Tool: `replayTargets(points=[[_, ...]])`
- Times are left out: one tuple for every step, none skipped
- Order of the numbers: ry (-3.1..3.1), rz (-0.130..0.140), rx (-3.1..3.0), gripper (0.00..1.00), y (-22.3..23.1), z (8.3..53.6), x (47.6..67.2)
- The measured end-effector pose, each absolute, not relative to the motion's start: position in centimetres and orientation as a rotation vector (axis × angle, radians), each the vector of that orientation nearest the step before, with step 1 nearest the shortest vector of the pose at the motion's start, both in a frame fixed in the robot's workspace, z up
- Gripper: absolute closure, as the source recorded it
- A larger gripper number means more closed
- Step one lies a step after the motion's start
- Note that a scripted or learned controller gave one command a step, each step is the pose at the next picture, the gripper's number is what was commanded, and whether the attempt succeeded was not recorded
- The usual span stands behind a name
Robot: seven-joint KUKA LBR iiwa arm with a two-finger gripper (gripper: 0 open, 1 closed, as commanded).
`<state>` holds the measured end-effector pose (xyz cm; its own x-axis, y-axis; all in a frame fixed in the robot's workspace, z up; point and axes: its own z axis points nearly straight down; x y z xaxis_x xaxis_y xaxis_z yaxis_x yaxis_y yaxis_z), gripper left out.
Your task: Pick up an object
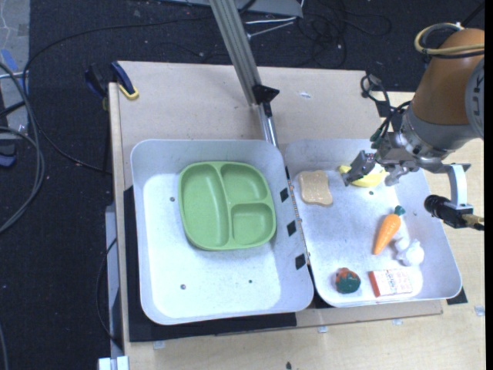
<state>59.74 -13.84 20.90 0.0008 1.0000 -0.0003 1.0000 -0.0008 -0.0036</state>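
The right bin (339,230) holds several objects: a tan bread slice (316,188) at its far left, an orange carrot (387,233) with a green top, a small white item (409,252) beside it, a red and green ball (347,280) and a red and white box (394,283) at the front. A yellow object (370,177) lies at the far side of this bin. My gripper (375,172) hangs right over that yellow object, with dark fingers on either side of it. The wrist hides part of the yellow object.
The left bin (154,206) bears a green divided plate (228,205). A grey metal pole (239,41) slants down from the top to the gap between the bins. Cables cross the dark floor behind the bench.
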Motion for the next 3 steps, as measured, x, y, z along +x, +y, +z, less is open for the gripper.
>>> replayTargets(points=[[-2.219, 0.004, -2.22, 0.0, -13.6, 14.6, 60.1], [-2.218, 0.005, -2.22, 0.0, -13.6, 9.2, 60.0], [-2.221, -0.001, -2.224, 1.0, -13.6, 10.6, 60.1]])
